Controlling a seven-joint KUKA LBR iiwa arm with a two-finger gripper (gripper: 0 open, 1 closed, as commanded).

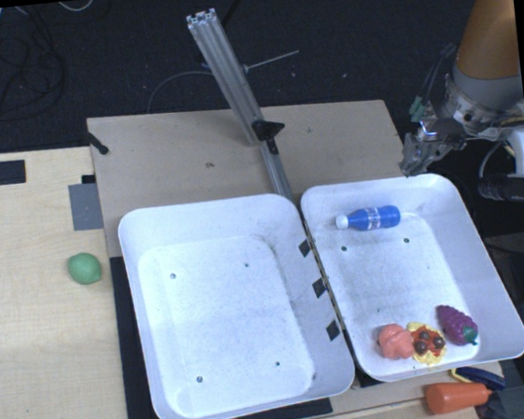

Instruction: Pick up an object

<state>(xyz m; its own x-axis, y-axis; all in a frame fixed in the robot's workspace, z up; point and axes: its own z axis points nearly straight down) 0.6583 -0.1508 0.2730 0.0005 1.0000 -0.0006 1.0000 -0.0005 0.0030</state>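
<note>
Camera view: the end effector (416,160) hangs at the upper right of the frame, just above the far rim of the right bin (494,267); whether it is released or clenched cannot be told. A blue bottle (369,219) lies on its side at the top of that bin, white cap to the left. It is probably light, stiff and smooth, apt to roll, so best gripped across its body. A pink toy (393,340), a yellow toy (429,343) and purple grapes (457,324) cluster at the lower right. The left bin (157,357) sits alongside.

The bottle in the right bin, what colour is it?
Blue, with a white cap, seen in the camera view: the bottle.
</note>
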